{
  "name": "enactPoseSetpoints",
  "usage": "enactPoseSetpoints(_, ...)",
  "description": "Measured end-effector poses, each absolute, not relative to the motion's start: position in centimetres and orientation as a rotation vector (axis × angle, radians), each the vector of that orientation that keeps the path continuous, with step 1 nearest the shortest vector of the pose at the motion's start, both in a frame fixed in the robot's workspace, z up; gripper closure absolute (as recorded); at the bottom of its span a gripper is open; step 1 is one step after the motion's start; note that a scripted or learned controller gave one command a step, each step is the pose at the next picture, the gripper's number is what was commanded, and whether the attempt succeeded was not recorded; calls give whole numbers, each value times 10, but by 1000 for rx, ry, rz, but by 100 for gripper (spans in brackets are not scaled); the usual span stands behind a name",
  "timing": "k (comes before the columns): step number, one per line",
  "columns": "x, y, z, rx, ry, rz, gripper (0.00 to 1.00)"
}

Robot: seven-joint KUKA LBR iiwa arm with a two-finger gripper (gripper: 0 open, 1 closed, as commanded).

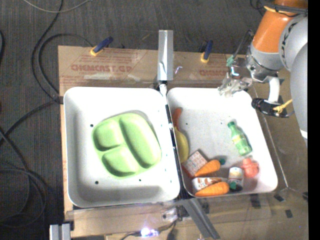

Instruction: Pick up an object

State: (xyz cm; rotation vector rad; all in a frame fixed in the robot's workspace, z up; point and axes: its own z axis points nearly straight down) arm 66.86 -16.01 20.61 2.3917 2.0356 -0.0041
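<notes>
The end effector (pixel 231 85), grip state unreadable, hovers over the right bin's (pixel 210 111) far rim; cardboard (pixel 100 69) reads "CHEMCAST".

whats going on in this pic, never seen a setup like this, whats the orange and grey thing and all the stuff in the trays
The orange and grey thing at the upper right is a robot arm. At its tip is a gripper, a small two-finger claw, hovering over the back edge of the right bin. Nothing shows between its fingers.

One camera fixed above the bench took the picture, looking down at a slant.

Two shallow white bins sit side by side. The left bin holds a green divided plate. The right bin holds small toy groceries, mostly along its front and left edges: a green bottle, two carrots, a banana, a red fruit-like toy and a few small packets.

The job is to pick up one object.
</notes>
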Motion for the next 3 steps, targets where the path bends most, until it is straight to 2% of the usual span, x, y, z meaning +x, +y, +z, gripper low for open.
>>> enactPoseSetpoints(1, 668, -161, 206, 2392, 2035, -5, 0)
enactPoseSetpoints(2, 596, -198, 93, 2406, 2020, 3, 0)
enactPoseSetpoints(3, 596, -198, 102, 2406, 2020, 2, 100)
